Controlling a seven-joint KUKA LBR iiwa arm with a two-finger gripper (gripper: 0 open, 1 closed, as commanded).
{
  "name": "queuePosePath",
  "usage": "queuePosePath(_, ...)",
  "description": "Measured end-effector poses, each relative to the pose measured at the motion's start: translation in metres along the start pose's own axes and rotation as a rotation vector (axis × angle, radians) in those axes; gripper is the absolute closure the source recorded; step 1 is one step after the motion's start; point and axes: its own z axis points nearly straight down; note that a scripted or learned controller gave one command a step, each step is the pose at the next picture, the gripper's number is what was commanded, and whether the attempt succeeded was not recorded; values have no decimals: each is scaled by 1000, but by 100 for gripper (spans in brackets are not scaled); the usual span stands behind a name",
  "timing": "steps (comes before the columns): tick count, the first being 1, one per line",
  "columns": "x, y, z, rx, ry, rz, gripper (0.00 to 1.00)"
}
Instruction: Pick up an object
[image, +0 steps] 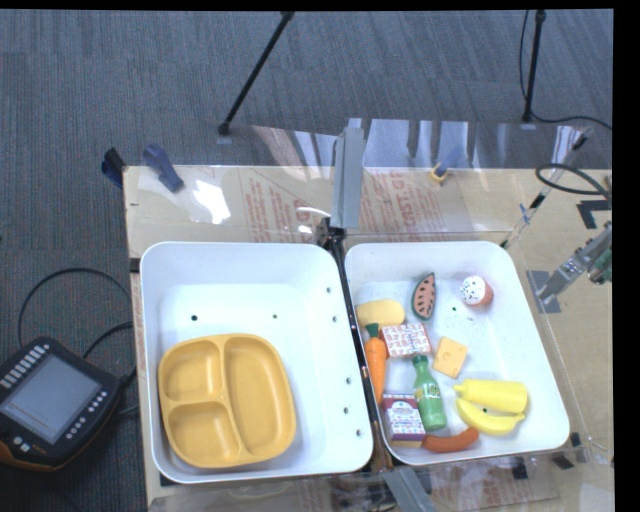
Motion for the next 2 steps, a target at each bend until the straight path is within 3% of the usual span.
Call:
queuePosePath(1,69,2,24,6,8,-97,100)
queuePosePath(2,-2,-47,-26,3,2,7,100)
